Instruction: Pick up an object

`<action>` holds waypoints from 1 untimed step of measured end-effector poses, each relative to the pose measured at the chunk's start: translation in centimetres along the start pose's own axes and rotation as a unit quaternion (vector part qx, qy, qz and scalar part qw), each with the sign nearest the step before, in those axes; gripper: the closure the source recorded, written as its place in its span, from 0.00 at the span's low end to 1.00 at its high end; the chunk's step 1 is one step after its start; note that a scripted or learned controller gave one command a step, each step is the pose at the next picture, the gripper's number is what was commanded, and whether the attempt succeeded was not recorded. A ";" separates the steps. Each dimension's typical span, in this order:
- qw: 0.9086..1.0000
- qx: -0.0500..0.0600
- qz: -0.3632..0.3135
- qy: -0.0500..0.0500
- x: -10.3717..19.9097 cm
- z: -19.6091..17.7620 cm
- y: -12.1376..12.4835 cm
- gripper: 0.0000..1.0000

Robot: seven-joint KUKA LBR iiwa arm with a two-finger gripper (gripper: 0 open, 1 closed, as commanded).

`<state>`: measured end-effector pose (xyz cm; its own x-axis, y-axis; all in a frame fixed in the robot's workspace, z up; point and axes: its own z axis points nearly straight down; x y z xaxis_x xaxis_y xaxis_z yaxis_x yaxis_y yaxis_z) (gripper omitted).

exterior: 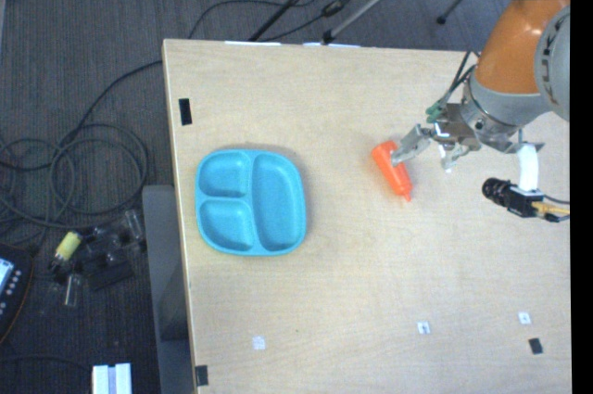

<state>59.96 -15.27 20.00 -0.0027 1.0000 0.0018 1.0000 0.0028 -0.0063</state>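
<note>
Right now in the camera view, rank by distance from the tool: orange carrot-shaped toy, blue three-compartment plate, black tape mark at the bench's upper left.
1. Orange carrot-shaped toy: right beside the tool, on its left.
2. Blue three-compartment plate: bench's left half.
3. Black tape mark: upper-left edge, past the plate.

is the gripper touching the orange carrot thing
Touching, as far as the camera view shows: one finger of the gripper overlaps the upper end of the orange carrot with no gap visible. Nothing shows the carrot lifted off the wooden table.
</note>
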 end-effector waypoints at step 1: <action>1.000 -0.001 -0.016 -0.001 2.3 -0.9 0.4 0.00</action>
<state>60.40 -13.01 20.93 -0.0343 0.9994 0.0004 0.9994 0.0343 -0.0048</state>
